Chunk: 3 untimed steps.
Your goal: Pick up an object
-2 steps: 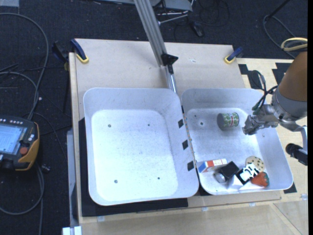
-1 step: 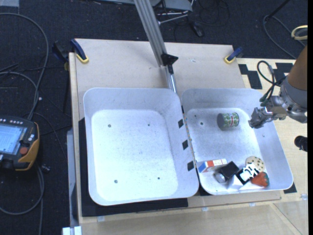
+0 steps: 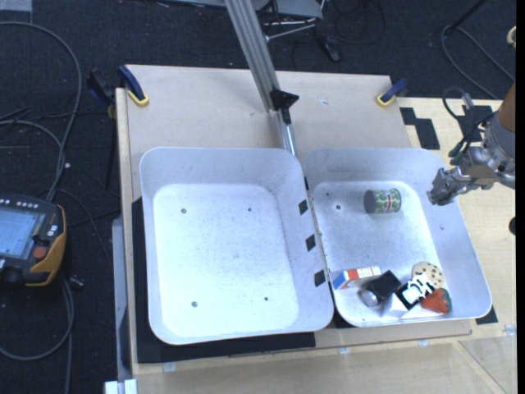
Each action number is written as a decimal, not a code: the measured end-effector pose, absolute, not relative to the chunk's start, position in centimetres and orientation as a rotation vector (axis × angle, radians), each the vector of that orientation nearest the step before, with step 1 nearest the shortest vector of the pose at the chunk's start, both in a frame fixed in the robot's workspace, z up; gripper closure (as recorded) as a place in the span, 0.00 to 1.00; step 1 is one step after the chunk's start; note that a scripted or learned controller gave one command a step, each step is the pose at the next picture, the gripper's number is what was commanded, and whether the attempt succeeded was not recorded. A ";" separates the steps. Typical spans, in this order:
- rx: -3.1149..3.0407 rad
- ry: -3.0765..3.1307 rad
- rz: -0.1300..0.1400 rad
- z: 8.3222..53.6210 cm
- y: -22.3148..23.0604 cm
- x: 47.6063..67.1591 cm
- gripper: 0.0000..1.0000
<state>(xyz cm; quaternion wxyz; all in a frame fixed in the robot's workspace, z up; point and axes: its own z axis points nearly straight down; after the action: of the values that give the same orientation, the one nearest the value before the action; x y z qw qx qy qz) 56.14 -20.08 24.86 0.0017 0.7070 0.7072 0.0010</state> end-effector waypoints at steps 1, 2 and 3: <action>2.216 2.228 0.002 25.3 -14.3 56.7 1.00; 2.218 2.227 0.000 24.1 -9.6 56.3 1.00; 2.217 2.227 0.000 23.4 -4.8 55.4 1.00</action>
<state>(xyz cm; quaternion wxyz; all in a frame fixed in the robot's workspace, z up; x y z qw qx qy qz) 55.43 -4.81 23.42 -0.0006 0.7055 0.7087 0.0000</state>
